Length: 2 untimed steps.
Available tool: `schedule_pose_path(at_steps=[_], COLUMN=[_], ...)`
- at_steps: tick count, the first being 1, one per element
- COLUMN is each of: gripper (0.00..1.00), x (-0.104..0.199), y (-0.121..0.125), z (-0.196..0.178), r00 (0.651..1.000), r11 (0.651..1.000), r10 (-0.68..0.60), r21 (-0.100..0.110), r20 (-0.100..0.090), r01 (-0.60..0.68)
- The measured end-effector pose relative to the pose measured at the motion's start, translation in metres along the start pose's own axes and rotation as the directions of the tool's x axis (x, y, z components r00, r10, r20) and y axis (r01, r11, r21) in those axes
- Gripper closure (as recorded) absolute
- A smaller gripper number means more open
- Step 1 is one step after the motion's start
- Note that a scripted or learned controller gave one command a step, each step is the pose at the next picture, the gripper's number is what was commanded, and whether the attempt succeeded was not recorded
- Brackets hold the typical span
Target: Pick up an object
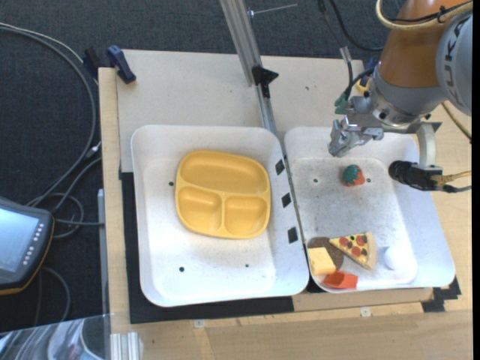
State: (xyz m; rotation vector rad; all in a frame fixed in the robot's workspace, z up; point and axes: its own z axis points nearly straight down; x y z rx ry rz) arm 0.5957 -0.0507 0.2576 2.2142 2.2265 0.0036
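So the desk (pixel 195 88) is a pale wooden top with two shallow white bins sitting side by side on it, touching along the middle. The left bin (pixel 154 261) has just a yellow plate (pixel 223 193) in it, the kind split into three sections, lying flat around the middle of the bin. The right bin (pixel 420 208) has all the small stuff. The arm (pixel 420 47) comes in from the right, grey with the orange band, and hangs over the far edge of the right bin. A metal pole (pixel 244 40) runs at a slant from the top of the view down to where the bins meet. A dark screen device (pixel 19 246) sits off the desk on the left, on the dark floor with some cables. The end effector (pixel 346 137) hovers above the top corner of the right bin, pointing down, with nothing between its tips; can't tell if it's apart or together from this angle. Just beside it, toward the near side, is a little green and red ball (pixel 352 175), lying apart from everything else. Down in the near corner there's a pizza slice (pixel 355 248), a yellow block (pixel 321 260) touching it, a small red piece (pixel 341 280) and a white ball (pixel 394 258).
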Motion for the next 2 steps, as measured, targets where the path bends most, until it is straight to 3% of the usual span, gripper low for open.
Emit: schedule_pose_path(at_steps=[2], gripper=[1.0], x=[0.104], y=[0.026], z=[0.005], r00=[1.0], r11=[1.0], r10=[-0.001], r21=[0.0], r20=[0.0], r01=[0.001])
